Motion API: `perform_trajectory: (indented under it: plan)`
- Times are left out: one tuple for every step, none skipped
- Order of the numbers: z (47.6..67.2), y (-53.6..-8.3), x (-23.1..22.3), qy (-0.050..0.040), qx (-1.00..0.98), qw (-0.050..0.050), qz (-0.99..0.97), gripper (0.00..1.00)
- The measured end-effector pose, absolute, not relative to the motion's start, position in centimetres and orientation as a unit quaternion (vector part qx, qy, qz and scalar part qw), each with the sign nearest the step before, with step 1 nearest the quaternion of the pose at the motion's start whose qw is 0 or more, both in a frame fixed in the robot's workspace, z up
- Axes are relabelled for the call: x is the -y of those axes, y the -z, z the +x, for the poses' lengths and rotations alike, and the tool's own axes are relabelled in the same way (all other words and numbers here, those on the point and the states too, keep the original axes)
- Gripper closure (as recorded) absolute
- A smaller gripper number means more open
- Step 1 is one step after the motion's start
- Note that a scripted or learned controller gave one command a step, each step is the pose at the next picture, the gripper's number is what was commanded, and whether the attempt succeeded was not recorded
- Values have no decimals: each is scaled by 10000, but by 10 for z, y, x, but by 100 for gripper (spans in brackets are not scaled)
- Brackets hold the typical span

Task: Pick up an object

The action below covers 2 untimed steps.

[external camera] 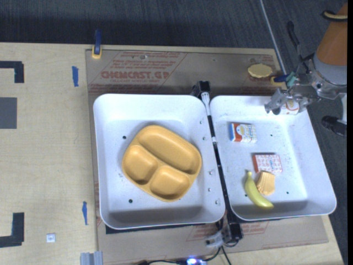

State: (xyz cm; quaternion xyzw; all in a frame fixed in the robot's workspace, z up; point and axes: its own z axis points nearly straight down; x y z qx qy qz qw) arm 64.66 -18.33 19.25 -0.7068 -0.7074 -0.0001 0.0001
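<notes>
The right bin point(309, 148) holds a small white and orange carton point(242, 132), a flat red and white packet point(267, 163), a yellow banana point(256, 191) and a pale orange piece point(266, 183) leaning on the banana. My gripper point(282, 103) hangs over the bin's far right corner, above and to the right of the carton. Nothing shows between its fingers. The left bin point(107, 148) holds a yellow three-compartment tray point(160, 162).
A brown cardboard sheet point(143, 70) lies under both bins. A tan round disc point(260, 70) rests on it behind the right bin. A thin cable point(271, 26) runs down toward the wrist. Blue tape marks point(75, 76) sit on the wooden bench at left.
</notes>
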Motion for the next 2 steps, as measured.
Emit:
perform_trajectory:
  plan:
    - [588, -86, 158, 4, 7071, -9, -7071, 0]
    - [589, -96, 158, 12, 7069, -26, -7073, 100]
